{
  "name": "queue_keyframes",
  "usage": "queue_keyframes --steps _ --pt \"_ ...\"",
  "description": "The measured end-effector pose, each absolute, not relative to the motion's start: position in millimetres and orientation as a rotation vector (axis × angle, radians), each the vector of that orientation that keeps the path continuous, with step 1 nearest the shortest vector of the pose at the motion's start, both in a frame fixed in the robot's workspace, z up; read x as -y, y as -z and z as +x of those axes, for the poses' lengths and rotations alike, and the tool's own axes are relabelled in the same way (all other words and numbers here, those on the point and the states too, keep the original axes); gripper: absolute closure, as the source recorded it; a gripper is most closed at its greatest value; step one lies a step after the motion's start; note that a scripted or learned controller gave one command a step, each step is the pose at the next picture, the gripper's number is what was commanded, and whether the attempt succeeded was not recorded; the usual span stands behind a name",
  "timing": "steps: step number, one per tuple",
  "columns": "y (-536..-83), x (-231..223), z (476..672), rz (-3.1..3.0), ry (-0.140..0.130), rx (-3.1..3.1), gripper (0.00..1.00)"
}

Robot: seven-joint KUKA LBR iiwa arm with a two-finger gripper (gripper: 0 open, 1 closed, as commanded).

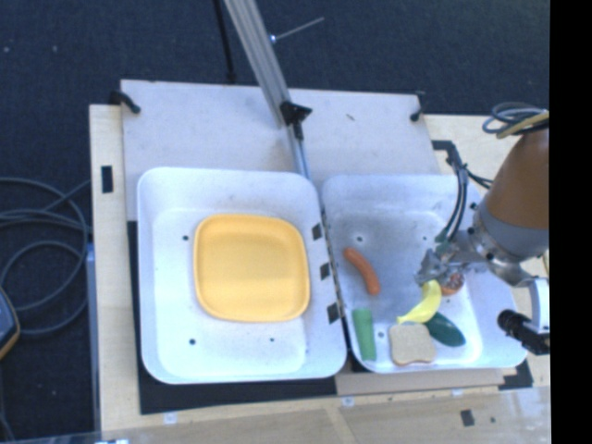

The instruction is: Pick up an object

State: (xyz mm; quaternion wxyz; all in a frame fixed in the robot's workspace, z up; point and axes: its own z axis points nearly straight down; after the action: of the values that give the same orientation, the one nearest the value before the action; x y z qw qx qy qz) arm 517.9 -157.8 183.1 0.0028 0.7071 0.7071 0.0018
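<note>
Banana (423, 305) in your right bin (388, 202), gripper (442, 271) just above its upper end, you cannot tell how the fingers stand, bread slice (412, 344), green pepper (446, 330), green stick (363, 332) and sausage (362, 270) nearby, yellow plate (251, 267) in left bin (166, 248).

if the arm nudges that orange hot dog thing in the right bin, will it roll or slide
The orange sausage looks like a smooth rounded cylinder, so a sideways nudge would probably roll it rather than slide it. It lies alone on the flat floor of the right bin, so little would stop it. Its glossy look suggests it may slip.
</note>
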Motion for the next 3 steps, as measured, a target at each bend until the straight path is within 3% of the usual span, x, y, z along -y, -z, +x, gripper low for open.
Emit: queue_keyframes --steps 2,3 --pt "-284.0 157.6 528.9 2.218 -0.005 -2.218 1.0" --pt "-277.1 96.6 521.9 2.217 -0.002 -2.226 1.0"
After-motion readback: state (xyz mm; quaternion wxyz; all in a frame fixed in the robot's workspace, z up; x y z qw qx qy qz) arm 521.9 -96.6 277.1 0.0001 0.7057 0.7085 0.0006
